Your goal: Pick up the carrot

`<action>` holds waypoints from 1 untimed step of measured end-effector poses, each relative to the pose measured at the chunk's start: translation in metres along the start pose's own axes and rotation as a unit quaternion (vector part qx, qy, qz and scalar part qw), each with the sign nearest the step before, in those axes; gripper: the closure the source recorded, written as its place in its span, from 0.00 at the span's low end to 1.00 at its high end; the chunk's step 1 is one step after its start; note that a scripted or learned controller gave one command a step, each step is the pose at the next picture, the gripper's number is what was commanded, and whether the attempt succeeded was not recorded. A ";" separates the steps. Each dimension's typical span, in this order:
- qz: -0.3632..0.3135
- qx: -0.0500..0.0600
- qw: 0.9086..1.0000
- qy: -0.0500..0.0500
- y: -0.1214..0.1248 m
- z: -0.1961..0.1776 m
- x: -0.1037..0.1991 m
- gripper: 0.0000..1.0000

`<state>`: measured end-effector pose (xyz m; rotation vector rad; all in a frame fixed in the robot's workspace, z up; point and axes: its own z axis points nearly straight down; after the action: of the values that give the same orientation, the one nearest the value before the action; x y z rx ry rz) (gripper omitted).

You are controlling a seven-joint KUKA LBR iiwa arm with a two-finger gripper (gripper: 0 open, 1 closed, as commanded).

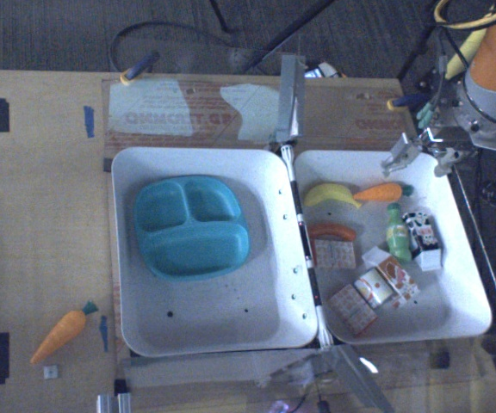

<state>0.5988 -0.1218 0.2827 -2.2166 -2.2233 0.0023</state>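
Observation:
A small orange carrot (377, 194) with a green top lies in the right bin (465, 304), near its far wall and just right of a yellow banana (330, 195). A second, larger carrot (58, 335) lies on the wooden bench outside the bins, at the front left. My gripper (420, 159) hangs over the right bin's far right corner, up and to the right of the small carrot. Its fingers are spread apart with nothing between them.
The right bin also holds a red sausage (331, 231), a green bottle (397, 236), a cow-patterned carton (422, 231) and several small boxes (384, 284). A blue divided plate (192, 227) sits in the left bin (145, 338). Cables hang by the arm.

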 end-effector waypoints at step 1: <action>-0.009 -0.001 1.000 -0.001 -0.047 -0.102 0.015 0.00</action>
<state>0.5525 -0.1073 0.3853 -2.1975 -2.2462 0.0014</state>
